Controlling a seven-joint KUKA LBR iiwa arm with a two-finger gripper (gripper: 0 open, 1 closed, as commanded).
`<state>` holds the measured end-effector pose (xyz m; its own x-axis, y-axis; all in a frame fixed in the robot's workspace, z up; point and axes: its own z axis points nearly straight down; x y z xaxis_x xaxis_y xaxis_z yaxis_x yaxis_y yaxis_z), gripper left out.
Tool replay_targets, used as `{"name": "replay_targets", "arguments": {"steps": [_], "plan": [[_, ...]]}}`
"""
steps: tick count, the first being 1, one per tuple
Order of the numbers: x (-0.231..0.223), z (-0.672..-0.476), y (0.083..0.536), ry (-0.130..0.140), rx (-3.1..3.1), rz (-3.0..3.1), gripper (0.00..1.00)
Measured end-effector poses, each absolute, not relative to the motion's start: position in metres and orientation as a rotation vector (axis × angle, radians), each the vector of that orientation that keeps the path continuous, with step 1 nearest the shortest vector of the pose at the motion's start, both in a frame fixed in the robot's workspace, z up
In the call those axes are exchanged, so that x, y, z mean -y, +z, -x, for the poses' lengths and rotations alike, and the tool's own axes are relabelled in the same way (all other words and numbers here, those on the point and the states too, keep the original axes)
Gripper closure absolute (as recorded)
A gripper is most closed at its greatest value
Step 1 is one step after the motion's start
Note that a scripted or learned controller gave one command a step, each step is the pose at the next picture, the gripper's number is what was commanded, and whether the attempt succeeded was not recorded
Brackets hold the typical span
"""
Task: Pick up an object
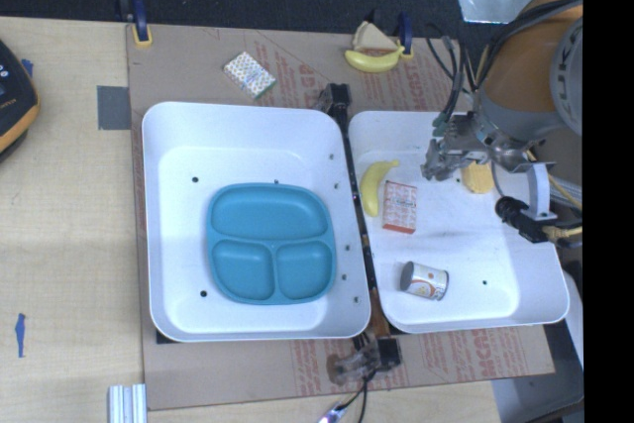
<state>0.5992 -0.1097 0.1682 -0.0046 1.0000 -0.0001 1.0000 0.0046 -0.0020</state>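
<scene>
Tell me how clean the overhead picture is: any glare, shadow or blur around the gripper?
Camera view: even light, mild glare on the left bin wall; soft shadows under the can and banana; the gripper is small and dark against the right bin, its detail muddy; the objects stay reasonably sharp.

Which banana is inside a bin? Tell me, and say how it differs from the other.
The banana by the right bin's left wall, beside the red-and-white packet. The other banana lies outside on the cardboard, above the bins.

two white bins (pixel 158 213), one blue divided plate (pixel 269 243), two bananas (pixel 372 185), one small carton (pixel 399 207), one can (pixel 425 281), one patterned packet (pixel 249 73)
</scene>
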Motion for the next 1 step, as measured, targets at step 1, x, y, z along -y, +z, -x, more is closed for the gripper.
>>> {"name": "replay_targets", "arguments": {"steps": [1], "plan": [[0.0773, -0.5856, 0.192, 0.005, 2.225, 2.213, 1.0]]}}
